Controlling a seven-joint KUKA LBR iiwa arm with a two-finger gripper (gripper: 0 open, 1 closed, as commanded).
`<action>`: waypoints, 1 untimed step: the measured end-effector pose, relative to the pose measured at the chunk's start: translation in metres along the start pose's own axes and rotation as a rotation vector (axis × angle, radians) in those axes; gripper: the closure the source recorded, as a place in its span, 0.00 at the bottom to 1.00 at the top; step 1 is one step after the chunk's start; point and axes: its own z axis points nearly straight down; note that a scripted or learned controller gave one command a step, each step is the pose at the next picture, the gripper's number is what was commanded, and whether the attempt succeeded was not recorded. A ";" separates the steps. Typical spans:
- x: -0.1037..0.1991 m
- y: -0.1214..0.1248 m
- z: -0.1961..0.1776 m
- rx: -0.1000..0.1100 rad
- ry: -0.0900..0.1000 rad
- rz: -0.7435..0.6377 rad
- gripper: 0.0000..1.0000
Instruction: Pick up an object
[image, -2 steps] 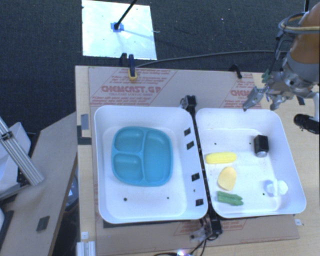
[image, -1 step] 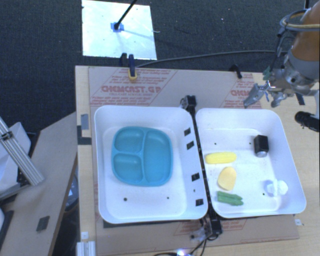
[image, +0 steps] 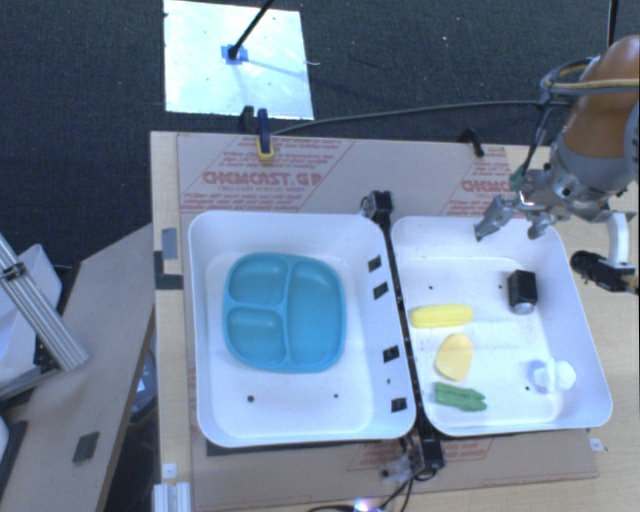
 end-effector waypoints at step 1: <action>-0.001 -0.006 0.044 -0.001 0.000 0.000 0.00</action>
